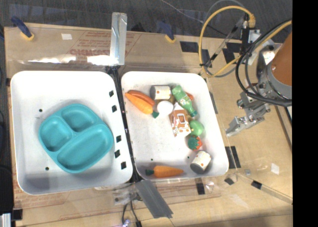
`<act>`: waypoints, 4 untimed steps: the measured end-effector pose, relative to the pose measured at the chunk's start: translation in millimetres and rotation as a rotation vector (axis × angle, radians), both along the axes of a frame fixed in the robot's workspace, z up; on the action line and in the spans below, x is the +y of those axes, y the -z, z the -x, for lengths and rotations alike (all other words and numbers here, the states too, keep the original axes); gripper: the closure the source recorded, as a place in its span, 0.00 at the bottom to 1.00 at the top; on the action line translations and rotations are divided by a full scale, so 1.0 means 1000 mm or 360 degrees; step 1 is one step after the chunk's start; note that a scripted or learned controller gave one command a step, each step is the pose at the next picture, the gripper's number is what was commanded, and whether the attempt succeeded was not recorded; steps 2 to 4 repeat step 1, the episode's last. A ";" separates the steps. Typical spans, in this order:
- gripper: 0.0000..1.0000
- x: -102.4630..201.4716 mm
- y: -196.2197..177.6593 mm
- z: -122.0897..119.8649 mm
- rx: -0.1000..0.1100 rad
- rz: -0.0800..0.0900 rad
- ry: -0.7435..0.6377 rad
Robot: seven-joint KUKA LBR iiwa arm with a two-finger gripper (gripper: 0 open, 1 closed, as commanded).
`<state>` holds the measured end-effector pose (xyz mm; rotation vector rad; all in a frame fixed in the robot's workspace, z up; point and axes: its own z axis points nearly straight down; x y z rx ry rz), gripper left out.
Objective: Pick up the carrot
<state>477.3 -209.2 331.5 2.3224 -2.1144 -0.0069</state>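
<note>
A large orange carrot (139, 102) with a green tip lies at a slant in the upper left of the right bin (214, 121). A smaller carrot (167, 172) lies flat along that bin's front wall. My gripper (243, 122) hangs outside the right bin, over the bench to its right, well apart from both carrots. Nothing shows in it.
The right bin also holds a white cylinder (161, 92), a green bottle (183, 99), a white ball (164, 107), a small carton (180, 121), a green fruit (197, 128), a strawberry (195, 142) and a can (200, 161). A teal divided plate (74, 136) lies in the left bin (20, 102).
</note>
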 end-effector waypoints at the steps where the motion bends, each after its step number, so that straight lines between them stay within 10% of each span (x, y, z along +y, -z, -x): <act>1: 1.00 0.010 0.027 -0.004 -0.0003 -0.0002 -0.0781; 4: 1.00 0.010 0.027 -0.004 -0.0003 -0.0002 -0.0781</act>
